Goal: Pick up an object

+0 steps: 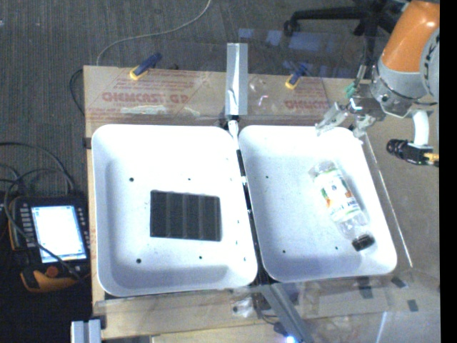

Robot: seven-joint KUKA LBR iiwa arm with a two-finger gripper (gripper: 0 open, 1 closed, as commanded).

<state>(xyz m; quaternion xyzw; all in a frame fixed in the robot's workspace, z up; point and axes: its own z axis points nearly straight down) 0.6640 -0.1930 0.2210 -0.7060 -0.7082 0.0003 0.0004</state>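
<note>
One clear plastic bottle (341, 204) lies on its side in the right bin (285, 191), below the claw (344, 117) and well apart from it. The bottle is see-through, with a white label marked in orange and green around its middle and a dark cap at the end farthest from the claw. Its long axis runs at a slant, the base end pointing up toward the claw and the cap end toward the bin's near right corner.

The claw hangs over the far rim of the right bin, close to its far right corner. Its two pale fingers are spread apart with nothing between them. Behind it the grey arm carries its orange band (410, 38).

Two shallow white bins sit side by side on the worktop (143, 98), which is a brown board with faded red lettering. The left bin (121, 156), well to the left of the claw, holds one dark rectangular panel (185, 215) with ribbed stripes, lying flat. Two clamps with yellow and blue handles (145, 66) grip the far edge of the worktop, one to the left of the claw and one (295, 77) nearer it. A grey upright post (236, 84) stands between the bins at the far side.

The floor is grey carpet. One handheld control pendant (51, 238) with a lit white screen rests far left of the claw, trailing black cables. A black chair base (335, 20) shows beyond the worktop.
</note>
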